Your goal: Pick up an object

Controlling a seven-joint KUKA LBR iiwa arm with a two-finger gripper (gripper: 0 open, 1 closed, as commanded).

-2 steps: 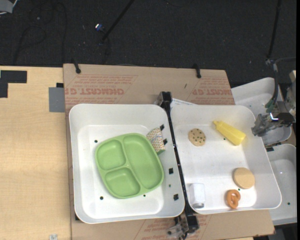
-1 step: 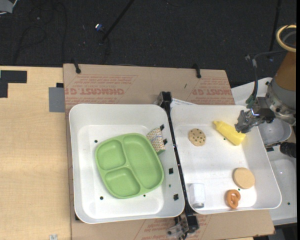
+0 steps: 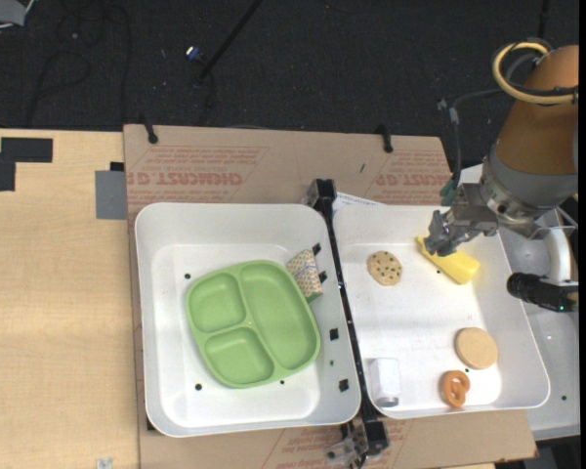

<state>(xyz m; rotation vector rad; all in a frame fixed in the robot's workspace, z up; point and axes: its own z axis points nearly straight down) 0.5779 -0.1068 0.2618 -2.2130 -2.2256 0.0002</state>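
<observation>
The right bin (image 3: 420,325) holds a yellow wedge (image 3: 458,267) near its far right side. My gripper (image 3: 443,234) hangs right over the wedge's far-left end, close to it or touching it. A chocolate-chip cookie (image 3: 384,268) lies to the left of the wedge. Toward the near right are a tan round disc (image 3: 477,348) and a small brown pretzel (image 3: 454,388). A clear cup (image 3: 383,380) lies on its side at the near left of that bin.
The left bin (image 3: 161,272) carries a green divided plate (image 3: 252,322) with a small patterned object (image 3: 305,273) at its far right corner. A black divider (image 3: 334,301) runs between the bins. The arm (image 3: 532,145) reaches in from the right above the bin's edge.
</observation>
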